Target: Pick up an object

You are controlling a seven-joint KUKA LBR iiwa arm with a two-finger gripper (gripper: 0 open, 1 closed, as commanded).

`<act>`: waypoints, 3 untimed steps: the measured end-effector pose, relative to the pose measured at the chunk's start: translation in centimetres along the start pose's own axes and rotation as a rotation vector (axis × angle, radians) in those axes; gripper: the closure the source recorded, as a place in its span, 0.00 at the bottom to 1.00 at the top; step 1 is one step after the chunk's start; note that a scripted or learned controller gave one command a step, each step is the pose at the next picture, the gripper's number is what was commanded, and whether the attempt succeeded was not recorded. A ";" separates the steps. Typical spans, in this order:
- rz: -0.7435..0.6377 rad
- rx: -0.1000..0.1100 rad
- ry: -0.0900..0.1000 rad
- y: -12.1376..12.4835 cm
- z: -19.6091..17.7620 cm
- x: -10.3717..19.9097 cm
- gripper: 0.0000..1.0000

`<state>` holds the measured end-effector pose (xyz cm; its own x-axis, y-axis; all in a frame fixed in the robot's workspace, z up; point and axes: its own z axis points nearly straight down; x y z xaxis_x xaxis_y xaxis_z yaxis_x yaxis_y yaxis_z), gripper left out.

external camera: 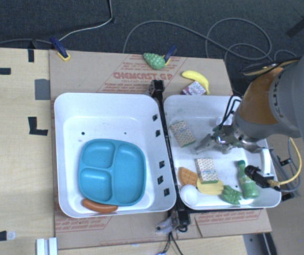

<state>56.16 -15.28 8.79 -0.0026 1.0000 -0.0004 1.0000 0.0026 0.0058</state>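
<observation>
Hovering low in the right white bin (pixel 224 102), grey metal fingers (pixel 204 145) slightly spread, pinching nothing.

Pointing left toward a small patterned packet (pixel 183 133) lying just beside the tips; a second patterned square packet (pixel 207 169) just below, apart from them. Further down, along the bin's near wall: an orange waffle-like piece (pixel 186 176), a white egg-shaped ball (pixel 189 194), a yellow wedge (pixel 210 187), green plastic vegetables (pixel 241 187). Across the divider, in the left white bin (pixel 67 108): a blue sectioned plate (pixel 112 171) with an orange sausage (pixel 100 206) at its lower edge. Beyond the bins, on the cardboard-covered table (pixel 88 73): a yellow banana (pixel 195 79) and a green knobbly toy (pixel 154 60).
</observation>
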 end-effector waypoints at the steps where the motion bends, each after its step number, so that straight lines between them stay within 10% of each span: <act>1: 0.002 -0.001 -0.002 -2.7 0.1 -2.6 0.00; 2: 0.002 -0.001 -0.003 -7.6 0.0 -6.7 0.00; 3: 0.001 -0.001 -0.001 -6.1 0.1 -0.1 0.00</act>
<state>50.11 -15.42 8.67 -0.0020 1.0000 -0.0017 1.0000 0.0020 0.0071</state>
